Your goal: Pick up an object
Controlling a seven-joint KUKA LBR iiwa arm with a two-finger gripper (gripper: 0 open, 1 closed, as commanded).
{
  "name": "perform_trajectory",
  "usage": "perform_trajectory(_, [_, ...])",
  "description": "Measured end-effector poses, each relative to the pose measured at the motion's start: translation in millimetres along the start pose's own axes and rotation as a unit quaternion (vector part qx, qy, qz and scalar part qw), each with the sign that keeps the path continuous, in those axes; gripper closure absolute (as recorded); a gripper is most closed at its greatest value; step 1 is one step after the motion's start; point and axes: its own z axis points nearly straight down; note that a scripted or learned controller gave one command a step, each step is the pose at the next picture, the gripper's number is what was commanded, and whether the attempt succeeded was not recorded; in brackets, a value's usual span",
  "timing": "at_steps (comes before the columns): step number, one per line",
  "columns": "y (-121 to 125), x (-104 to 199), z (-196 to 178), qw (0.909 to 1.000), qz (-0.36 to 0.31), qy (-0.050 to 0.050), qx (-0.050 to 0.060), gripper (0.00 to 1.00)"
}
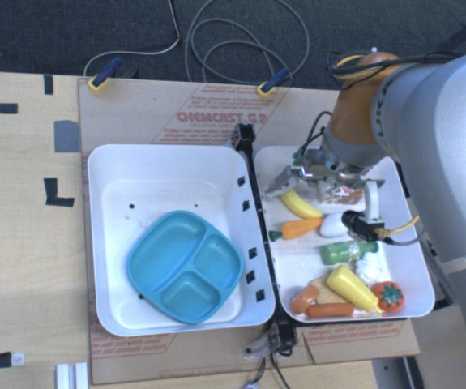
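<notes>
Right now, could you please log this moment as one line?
arm: low over right bin | gripper: above banana, grasp unclear | left bin: blue tray

Two shallow white plastic bins sit side by side on a brown cardboard sheet [208, 116] that lies on the wooden bench. Left bin [107, 177]: a blue three-compartment plastic plate [185, 266], lying toward the near side.

Right bin [415, 254]: toy foods clustered together. A yellow plastic banana [301, 204] lies toward the far side, with an orange toy carrot [297, 228] just nearer. A green toy vegetable [342, 253] lies right of the carrot. At the near edge lie a yellow toy corn cob [352, 288], a red toy tomato [389, 297] to its right and an orange toy sausage [330, 309] to its left.

The two-finger gripper [314, 173] hangs over the far part of the right bin, just behind the banana.
</notes>
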Motion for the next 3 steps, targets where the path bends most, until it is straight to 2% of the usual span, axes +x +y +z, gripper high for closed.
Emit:
perform_trajectory(1, [-1, -3, 32, 1.0000, -0.001, -0.001, -0.004, 0.00])
perform_trajectory(2, [1, -3, 21, 1.0000, -0.001, -0.002, -0.006, 1.00])
perform_trajectory(3, [-30, 56, -83, 1.0000, -0.004, 0.002, -0.008, 1.00])
